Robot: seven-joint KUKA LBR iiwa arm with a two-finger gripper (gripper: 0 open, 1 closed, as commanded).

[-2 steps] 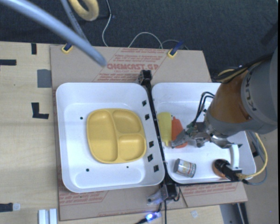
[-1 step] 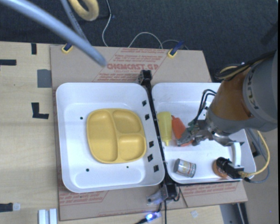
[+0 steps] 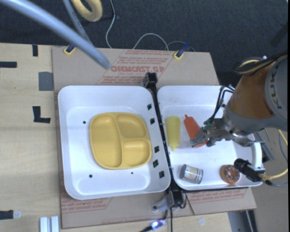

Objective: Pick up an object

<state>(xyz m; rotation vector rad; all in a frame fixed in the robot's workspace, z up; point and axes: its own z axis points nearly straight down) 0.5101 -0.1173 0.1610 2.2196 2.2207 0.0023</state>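
Observation:
In the right bin (image 3: 195, 99) lie a yellow squeeze bottle (image 3: 173, 132), a red-orange carrot-like piece (image 3: 190, 123), a small silver can (image 3: 191, 173) on its side and a brown round doughnut-like thing (image 3: 230, 174). My gripper (image 3: 202, 139) is low in this bin, right at the lower end of the red-orange piece and touching or overlapping it. The wrist hides the gripper's tip. The yellow bottle lies just to its left, and the can sits below it near the front wall.
The left bin (image 3: 67, 129) holds a yellow divided plate (image 3: 120, 140). A black divider (image 3: 157, 129) runs between the bins. My arm's grey and orange body (image 3: 253, 103) covers the right bin's right side. A grey pole (image 3: 48, 18) crosses the upper left.

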